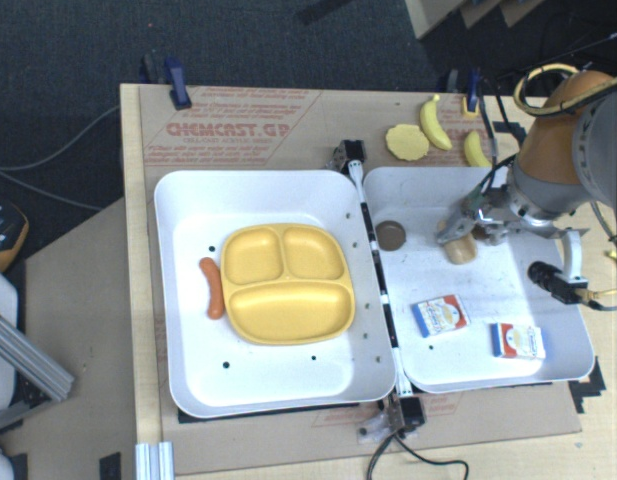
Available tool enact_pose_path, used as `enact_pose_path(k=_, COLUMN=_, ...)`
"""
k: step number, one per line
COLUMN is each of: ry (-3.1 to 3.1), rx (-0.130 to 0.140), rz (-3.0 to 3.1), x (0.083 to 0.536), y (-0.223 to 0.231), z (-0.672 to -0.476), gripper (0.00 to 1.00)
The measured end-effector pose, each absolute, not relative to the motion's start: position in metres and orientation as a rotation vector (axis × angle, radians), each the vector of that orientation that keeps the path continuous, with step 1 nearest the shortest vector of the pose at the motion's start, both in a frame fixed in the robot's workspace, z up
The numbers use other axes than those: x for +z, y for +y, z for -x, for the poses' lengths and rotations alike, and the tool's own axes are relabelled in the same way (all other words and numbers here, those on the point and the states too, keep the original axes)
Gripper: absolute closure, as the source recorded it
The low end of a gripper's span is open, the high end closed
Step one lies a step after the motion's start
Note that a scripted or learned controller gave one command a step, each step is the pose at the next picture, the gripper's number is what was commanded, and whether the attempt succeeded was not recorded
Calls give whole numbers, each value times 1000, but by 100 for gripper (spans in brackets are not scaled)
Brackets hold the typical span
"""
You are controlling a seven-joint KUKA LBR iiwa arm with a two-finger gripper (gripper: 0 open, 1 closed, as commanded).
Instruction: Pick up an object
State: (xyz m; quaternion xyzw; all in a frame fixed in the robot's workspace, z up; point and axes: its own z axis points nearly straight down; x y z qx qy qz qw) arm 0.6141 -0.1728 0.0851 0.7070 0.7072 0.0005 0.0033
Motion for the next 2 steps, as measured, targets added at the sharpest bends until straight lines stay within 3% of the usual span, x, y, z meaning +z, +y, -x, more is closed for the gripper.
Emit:
enact_pose_path(k=1, ry=2222, rx=5, rz=-2213, x=85, y=-147, z=-656, gripper=0)
enact_pose_path(k=2, ry=2220, rx=-3, rz=-2226, x=85, y=-179, z=-628, gripper=0)
